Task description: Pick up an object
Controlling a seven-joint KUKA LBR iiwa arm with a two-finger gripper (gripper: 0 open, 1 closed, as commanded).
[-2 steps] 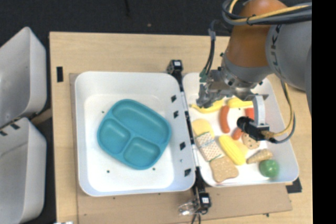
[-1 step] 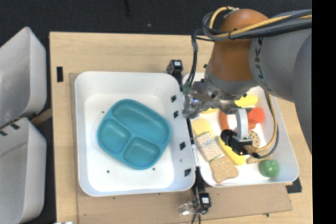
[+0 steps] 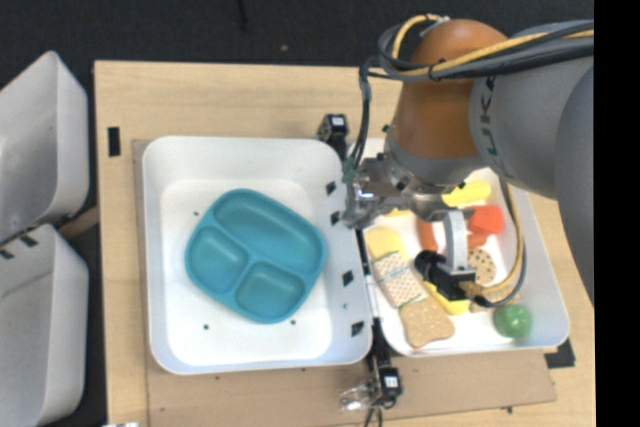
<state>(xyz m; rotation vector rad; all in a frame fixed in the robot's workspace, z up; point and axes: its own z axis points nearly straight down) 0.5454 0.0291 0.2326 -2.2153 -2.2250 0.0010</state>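
The yellow block is lying at nine o'clock in the right bin; the gripper is hovering just at the block's twelve; you cannot tell whether it is open or closed, since the wrist is covering it; a patterned cracker is crowding the block's five, so you are risking a double pinch or a scrape on the bin wall.

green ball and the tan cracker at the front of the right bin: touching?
Apart. The camera view shows a bare strip of right bin floor between the green ball and the tan cracker.
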